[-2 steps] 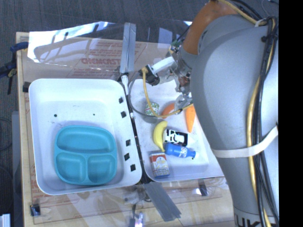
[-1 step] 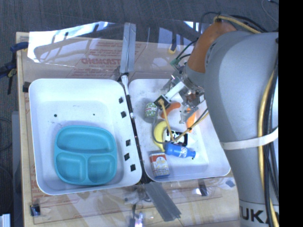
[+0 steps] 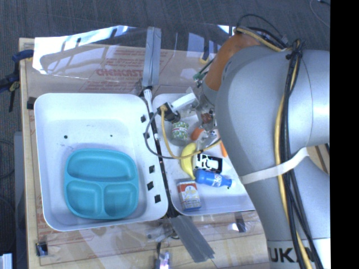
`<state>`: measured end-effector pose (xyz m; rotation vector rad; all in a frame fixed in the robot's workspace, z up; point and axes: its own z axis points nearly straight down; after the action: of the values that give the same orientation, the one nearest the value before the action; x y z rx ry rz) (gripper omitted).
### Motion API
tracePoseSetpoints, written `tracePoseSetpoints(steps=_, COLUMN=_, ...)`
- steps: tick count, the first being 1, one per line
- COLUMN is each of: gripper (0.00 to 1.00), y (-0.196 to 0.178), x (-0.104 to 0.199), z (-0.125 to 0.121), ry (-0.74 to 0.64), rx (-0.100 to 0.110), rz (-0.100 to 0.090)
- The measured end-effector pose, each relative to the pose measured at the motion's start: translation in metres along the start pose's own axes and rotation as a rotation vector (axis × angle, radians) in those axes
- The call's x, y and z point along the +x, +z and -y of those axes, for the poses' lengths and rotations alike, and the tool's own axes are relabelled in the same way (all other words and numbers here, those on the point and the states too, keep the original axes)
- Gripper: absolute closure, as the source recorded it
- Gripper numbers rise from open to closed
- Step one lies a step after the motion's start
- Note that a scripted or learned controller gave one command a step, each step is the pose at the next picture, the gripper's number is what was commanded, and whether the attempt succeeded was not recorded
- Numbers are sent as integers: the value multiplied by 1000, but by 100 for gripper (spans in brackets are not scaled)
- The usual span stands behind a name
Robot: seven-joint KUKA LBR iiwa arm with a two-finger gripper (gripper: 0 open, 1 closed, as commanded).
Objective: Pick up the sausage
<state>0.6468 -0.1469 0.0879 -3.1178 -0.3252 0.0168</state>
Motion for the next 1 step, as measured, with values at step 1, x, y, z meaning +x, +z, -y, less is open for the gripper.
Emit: tracePoseSetpoints(steps=1, gripper=100, y=-6, x=0, z=3, ry=-9, rx=6, rz=7)
